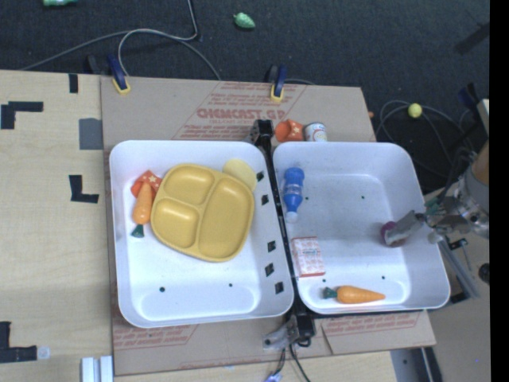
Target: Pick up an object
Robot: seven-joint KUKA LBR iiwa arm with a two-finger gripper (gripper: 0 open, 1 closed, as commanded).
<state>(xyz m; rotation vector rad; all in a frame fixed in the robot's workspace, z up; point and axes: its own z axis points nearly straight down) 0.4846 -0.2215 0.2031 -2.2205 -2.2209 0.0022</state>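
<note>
In the right bin (350,161) lie a blue bottle (292,188) by the left wall, a red and white packet (308,256) and an orange toy carrot (355,294) near the front wall. A small purple object (390,233) rests near the right wall. My gripper (406,224) reaches in over the right rim, low and tilted, with its tip right at the purple object. Whether the object is gripped or merely touched is unclear.
The left bin (191,301) holds a yellow divided plate (203,211), a small carrot (142,205), a red piece (146,182) and a pale yellow object (240,169). A can (316,132) and an orange object (288,130) sit behind the bins. The arm (473,201) crosses the right rim.
</note>
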